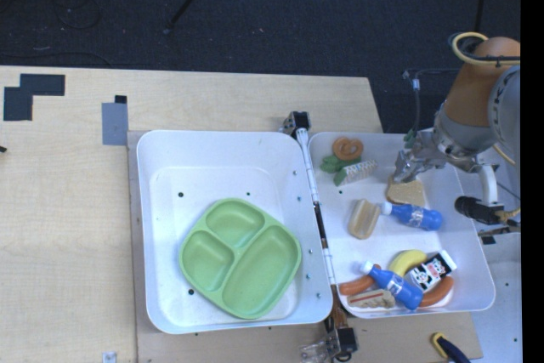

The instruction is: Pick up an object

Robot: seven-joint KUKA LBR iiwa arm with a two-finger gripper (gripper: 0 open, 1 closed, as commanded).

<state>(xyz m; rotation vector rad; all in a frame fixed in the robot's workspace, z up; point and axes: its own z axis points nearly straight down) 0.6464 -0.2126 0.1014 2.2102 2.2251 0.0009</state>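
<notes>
My gripper [411, 163] hangs over the far right part of the right bin [484, 285], just above a slice of toast [406, 193]. Nothing shows in its grasp. A blue bottle [414, 218] lies right in front of the toast. A tan bread piece [364, 219] sits mid-bin. At the far end are an orange swirl pastry [347, 149], a green leafy piece [331, 169] and a small grey item [360, 170]. At the near end lie a banana [407, 259], a black-and-white carton [430, 270], a second blue bottle [393, 285], a hot dog [365, 293] and a red sausage [436, 293].
The left bin [153, 183] holds a green divided plate [240, 258]. A metal hinge strip [311, 191] runs between the bins. The grey and orange arm [476, 98] rises at the right. Bare wooden bench [59, 208] lies to the left.
</notes>
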